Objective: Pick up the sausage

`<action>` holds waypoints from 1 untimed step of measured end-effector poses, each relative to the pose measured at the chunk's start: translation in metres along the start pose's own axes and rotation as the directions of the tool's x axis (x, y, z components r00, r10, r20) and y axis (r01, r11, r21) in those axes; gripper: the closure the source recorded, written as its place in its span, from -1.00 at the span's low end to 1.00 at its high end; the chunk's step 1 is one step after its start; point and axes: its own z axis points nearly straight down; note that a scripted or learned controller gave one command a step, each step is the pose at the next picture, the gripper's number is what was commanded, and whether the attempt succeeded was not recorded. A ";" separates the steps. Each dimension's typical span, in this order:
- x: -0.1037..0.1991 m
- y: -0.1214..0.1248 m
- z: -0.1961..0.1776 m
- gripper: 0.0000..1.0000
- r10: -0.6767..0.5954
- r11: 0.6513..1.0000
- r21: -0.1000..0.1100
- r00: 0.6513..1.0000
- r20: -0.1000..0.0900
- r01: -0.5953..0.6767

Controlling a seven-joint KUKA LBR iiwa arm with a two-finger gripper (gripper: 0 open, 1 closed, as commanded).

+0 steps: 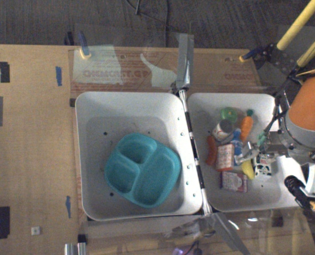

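Observation:
The sausage is a reddish-brown stick lying lengthwise near the left wall of the right bin, beside a red snack box. My gripper hangs low over the middle-right of that bin, to the right of the sausage and apart from it, with the red box between them. It sits just above a yellow toy fruit. Nothing shows as held.
Around the gripper lie an orange carrot, a green item, a small can and a pink packet. The left bin holds a teal divided plate. A metal divider separates the bins.

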 end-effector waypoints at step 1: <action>0.025 0.089 0.113 -1.00 -0.074 0.997 -0.012 0.997 0.003 0.074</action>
